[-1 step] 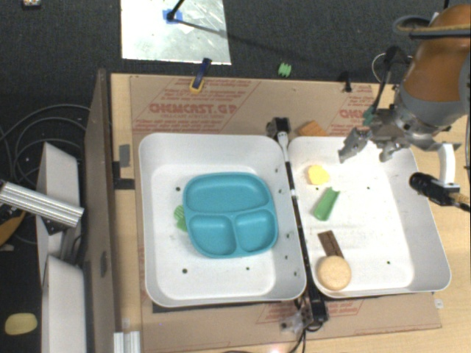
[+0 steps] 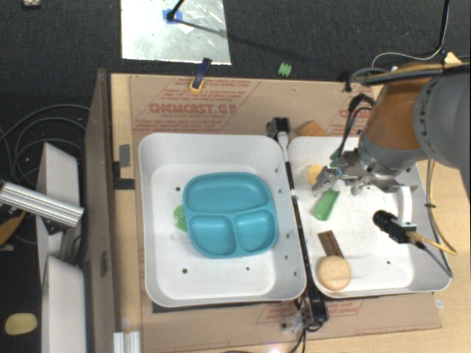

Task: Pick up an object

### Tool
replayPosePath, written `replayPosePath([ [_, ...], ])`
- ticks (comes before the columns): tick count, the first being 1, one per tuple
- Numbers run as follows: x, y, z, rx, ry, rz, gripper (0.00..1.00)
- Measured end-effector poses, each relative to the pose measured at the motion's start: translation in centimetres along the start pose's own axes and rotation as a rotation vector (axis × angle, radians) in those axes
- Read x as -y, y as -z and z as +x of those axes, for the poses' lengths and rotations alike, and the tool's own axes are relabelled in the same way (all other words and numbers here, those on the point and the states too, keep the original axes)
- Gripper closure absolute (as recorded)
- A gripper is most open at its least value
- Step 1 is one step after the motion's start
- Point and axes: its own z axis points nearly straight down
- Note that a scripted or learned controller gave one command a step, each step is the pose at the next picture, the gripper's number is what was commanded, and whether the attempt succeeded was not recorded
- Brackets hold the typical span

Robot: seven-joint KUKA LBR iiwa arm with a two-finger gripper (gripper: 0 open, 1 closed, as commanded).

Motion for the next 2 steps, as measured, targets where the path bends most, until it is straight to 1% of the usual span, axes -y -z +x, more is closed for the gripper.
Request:
replayPosePath([
  [1, -0.8, -5.7, -0.6, 0.002, -0.001, -0.007, 0.0],
  [2, 0.9, -5.5, -1.0, 0.002, -0.001, -0.007, 0.0],
])
